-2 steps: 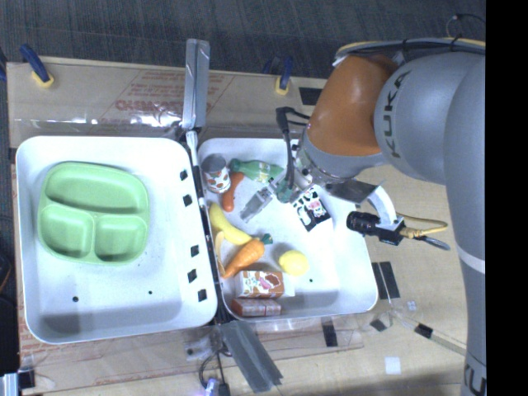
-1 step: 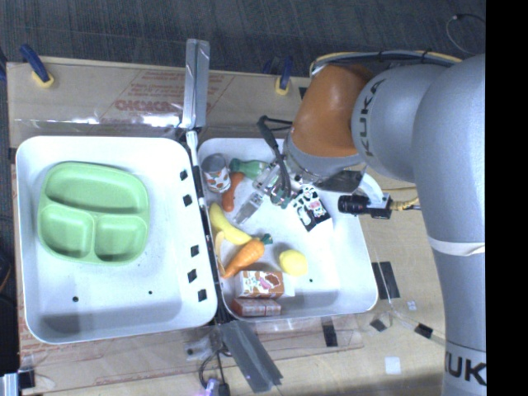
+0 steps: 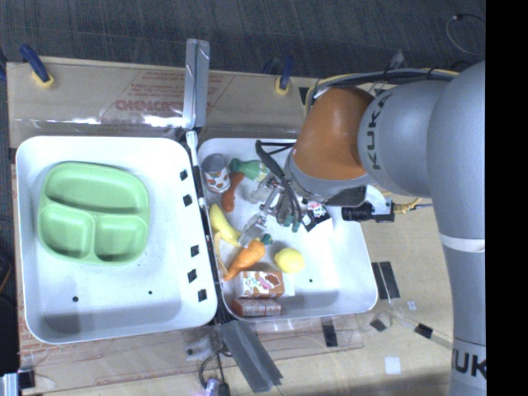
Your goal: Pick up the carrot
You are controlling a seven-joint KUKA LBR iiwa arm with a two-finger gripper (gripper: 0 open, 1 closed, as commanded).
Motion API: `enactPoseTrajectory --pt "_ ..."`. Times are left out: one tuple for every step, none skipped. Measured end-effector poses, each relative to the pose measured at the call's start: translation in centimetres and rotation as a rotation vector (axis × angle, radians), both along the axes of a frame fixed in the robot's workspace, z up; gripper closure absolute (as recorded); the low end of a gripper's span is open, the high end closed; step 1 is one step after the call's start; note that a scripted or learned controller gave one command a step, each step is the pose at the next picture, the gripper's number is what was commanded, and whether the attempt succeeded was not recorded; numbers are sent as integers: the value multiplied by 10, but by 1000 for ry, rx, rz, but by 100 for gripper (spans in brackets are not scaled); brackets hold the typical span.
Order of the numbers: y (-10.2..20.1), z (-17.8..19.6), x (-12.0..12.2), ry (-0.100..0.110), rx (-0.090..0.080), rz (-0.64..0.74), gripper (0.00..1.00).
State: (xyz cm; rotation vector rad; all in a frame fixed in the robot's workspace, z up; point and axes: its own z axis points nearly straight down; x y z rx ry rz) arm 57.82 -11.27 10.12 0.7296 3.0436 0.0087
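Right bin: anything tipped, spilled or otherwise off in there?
Nothing spilled or damaged. The items crowd the right bin's left side: carrot lies slanted between banana and lemon, with the claw just above it.

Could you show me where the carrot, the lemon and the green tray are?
carrot (image 3: pixel 246 256): camera view, middle of its orange body, in the right bin.
lemon (image 3: pixel 289 260): camera view, centre of the yellow fruit, right of the carrot.
green tray (image 3: pixel 95 212): camera view, its central divider, in the left bin.

Green tray (image 3: pixel 94 213) left bin; banana (image 3: pixel 223 224), lemon (image 3: pixel 289 260), perhaps a can (image 3: pixel 216 172) right
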Motion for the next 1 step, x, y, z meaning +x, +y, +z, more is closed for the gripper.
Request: enactPoseTrajectory --pt "-1 11 1 -2 -1 3 100"
